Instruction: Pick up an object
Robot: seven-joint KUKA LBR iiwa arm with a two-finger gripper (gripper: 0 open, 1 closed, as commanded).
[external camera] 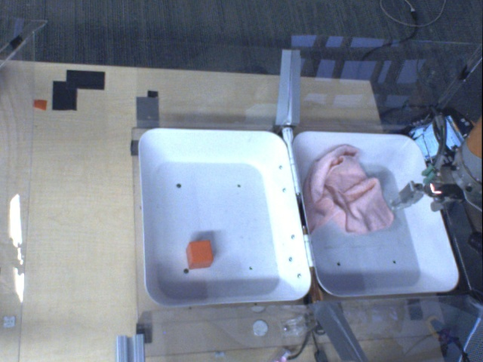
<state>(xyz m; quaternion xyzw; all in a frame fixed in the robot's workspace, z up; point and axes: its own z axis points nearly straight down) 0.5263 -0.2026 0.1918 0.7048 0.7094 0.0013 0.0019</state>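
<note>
- We look down from a single fixed camera above the pale wooden bench, tilted at a slant.
- We are far enough back to take in both shallow white plastic bins, with dark carpet beyond the bench's far edge.
- The grey arm enters at the bench's right.

The arm is cut off at the right edge; the gripper too small to read.
</note>
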